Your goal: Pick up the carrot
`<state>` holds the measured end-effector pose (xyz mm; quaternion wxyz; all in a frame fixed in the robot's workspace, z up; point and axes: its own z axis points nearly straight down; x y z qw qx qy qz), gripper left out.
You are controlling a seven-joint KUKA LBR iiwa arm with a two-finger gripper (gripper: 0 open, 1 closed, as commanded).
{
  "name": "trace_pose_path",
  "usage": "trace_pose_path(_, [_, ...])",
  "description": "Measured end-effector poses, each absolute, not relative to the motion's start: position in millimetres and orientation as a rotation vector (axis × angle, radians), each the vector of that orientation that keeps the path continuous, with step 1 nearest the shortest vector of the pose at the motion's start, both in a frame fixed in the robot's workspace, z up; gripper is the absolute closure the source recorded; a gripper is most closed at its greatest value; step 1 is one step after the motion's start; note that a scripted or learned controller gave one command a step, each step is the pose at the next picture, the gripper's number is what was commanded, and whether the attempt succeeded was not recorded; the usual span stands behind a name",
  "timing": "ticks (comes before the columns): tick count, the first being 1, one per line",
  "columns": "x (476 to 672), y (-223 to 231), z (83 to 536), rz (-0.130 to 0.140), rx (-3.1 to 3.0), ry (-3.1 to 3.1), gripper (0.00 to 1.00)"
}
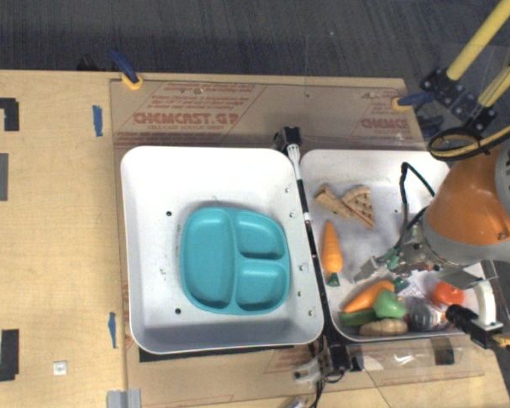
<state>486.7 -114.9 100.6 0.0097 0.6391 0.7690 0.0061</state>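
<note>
Gripper [389,264] hovers right of the carrot [331,249].

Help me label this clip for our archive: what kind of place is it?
Probably a robotics lab workbench, not a kitchen: two white bins on a board, toy food like a carrot, blue clamps at the board's edge, and a grey-and-orange arm reaching in.

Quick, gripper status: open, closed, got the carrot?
Gripper: cannot be told; it sits over the right bin, apart from the carrot, which lies loose by the bin's left wall.
</note>
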Motion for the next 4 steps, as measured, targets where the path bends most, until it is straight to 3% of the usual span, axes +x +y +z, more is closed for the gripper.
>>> trace_pose_path(1, [484.0,-112,90,0.007,1.457,2.768,0.0])
trace_pose_path(2, [484.2,-109,90,0.013,1.878,2.503,0.0])
trace_pose_path(3, [487.3,-110,102,0.017,1.873,2.494,1.0])
trace_pose_path(4, [486.8,-110,101,0.016,1.875,2.494,0.0])
